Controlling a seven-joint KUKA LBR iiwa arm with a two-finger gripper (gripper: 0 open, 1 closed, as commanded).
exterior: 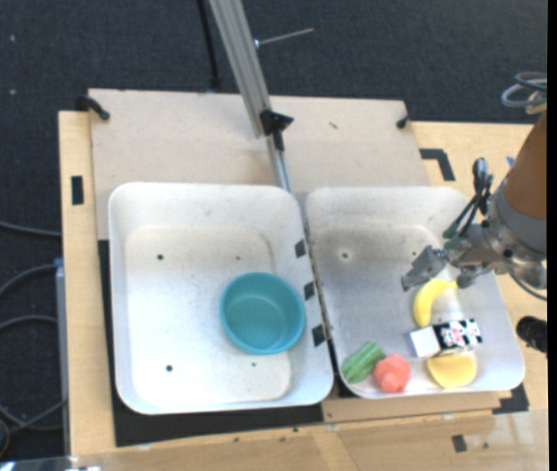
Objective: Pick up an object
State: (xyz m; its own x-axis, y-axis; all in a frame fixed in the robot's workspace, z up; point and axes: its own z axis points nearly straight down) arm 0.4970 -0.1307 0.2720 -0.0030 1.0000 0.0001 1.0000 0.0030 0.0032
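**Gripper position: right bin**

Over the right bin (357,214), I see the gripper (442,268) just above a yellow banana-shaped object (432,300); jaw spread cannot be determined. Below it lie a black-and-white block (447,337), a yellow piece (452,369), a red ball (392,373) and a green object (361,360). The left bin (161,224) holds a blue bowl (261,311).

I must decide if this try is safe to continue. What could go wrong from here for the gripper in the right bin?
The gripper hangs just above the banana, which lies near a black-and-white block and a yellow piece; it may nudge them. These things crowd the right bin at its front wall, so a grasp may slip.
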